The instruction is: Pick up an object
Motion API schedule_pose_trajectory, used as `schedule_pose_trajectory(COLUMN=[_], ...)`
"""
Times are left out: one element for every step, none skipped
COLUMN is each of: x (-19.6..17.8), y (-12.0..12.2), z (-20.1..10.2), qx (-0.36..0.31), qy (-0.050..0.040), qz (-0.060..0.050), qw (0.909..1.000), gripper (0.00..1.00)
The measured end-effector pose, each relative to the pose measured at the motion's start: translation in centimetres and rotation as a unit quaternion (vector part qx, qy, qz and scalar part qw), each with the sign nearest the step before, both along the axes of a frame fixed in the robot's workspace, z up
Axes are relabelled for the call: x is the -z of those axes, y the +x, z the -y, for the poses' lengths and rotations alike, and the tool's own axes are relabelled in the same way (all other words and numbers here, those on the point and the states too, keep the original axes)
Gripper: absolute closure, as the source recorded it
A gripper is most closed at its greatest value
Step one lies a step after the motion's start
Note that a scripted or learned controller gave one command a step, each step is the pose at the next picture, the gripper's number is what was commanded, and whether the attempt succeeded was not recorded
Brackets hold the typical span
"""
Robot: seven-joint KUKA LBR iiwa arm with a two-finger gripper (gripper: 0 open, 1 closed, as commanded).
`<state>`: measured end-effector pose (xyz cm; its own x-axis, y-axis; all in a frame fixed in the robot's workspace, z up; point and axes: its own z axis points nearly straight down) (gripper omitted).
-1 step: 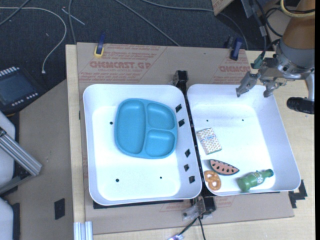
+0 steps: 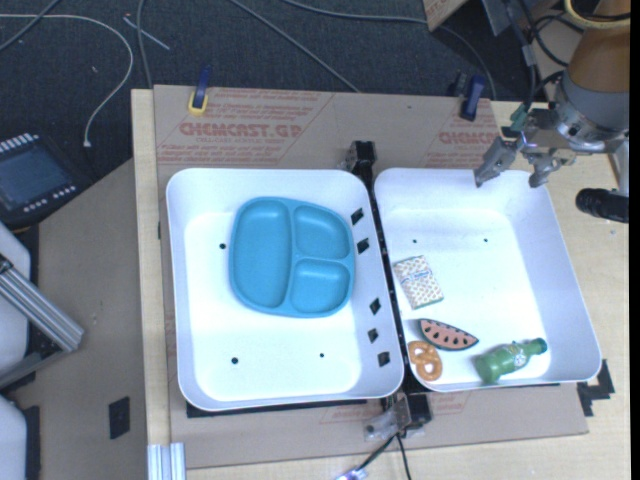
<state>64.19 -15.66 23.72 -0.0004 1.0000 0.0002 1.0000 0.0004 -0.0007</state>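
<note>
The gripper (image 2: pixel 515 165) hangs over the far edge of the right bin (image 2: pixel 560 268), and its two fingers (image 2: pixel 489 171) are spread apart with nothing between them. Above the gripper one sees the grey wrist and the orange band of the arm (image 2: pixel 598 63), which enters from the right. In the right bin lie four objects, all in its near half and well apart from the fingers: one checkered packet (image 2: pixel 418 280) near the middle, one watermelon slice (image 2: pixel 447 334) nearer, one pretzel (image 2: pixel 425 360) just beside the slice on its near left, and one green bottle (image 2: pixel 507 359) lying on its side at the near right. The left bin (image 2: pixel 200 298) holds one blue divided plate (image 2: pixel 291 256) with three compartments. Both bins stand side by side on the tabletop (image 2: pixel 300 118), with two blue clamps, one (image 2: pixel 201 93) at the far left and one (image 2: pixel 471 95) at the far right.
</note>
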Motion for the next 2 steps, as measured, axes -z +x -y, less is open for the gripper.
schedule_pose_trajectory(x=[4.2,10.1], y=[-0.3,0.5], z=[0.1,0.1], qx=[0.000,-0.001], qy=[0.0007,0.0007], qz=[-0.002,-0.003], qw=[1.0000,1.0000], gripper=[0.00,0.00])
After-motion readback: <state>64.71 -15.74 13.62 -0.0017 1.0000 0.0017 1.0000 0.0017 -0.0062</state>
